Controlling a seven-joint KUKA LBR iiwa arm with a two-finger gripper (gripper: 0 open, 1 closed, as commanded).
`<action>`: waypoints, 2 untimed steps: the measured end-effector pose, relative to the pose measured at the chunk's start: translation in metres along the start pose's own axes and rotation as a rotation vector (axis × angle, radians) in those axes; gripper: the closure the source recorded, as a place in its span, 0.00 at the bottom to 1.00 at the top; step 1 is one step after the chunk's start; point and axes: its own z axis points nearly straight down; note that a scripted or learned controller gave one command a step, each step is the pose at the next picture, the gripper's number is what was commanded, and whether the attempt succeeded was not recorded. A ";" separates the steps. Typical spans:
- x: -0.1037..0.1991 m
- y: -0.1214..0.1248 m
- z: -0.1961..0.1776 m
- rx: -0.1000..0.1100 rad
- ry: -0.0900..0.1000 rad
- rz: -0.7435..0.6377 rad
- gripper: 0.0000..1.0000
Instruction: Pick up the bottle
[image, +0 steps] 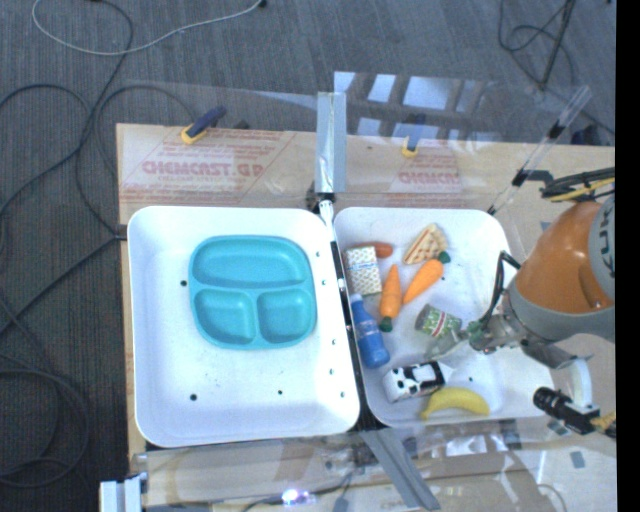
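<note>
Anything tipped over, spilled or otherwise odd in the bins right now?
Nothing spilled or broken. The blue bottle lies on its side against the right bin's left wall, not upright. The small green can beside the arm also lies tipped. The teal tray sits flat in the left bin.

Bright, even overhead light — glare whitens the two shallow white plastic bins (150, 300); shadows faint, focus slightly soft.
</note>
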 end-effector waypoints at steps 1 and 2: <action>-0.032 0.086 -0.021 0.015 0.000 0.074 0.00; 0.042 0.076 0.011 0.006 -0.001 -0.288 0.00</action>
